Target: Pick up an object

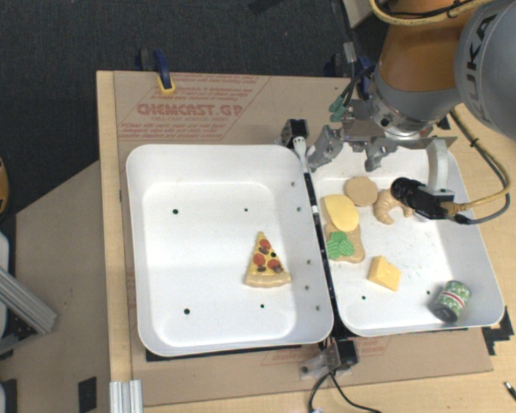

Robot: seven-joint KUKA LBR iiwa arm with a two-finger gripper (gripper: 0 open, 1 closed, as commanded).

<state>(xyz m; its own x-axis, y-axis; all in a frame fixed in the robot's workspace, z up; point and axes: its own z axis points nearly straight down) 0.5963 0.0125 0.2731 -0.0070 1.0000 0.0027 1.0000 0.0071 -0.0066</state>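
Green can [451,300] lies at the right bin's [413,321] corner; fingers [353,149] spread open, empty, arm cut off.

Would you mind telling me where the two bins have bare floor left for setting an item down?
The left bin is bare all around the pizza slice. In the right bin, free floor lies between the cheese wedge and the can. Its upper left is crowded: cookie, yellow piece, green-topped piece, croissant, under the claw.
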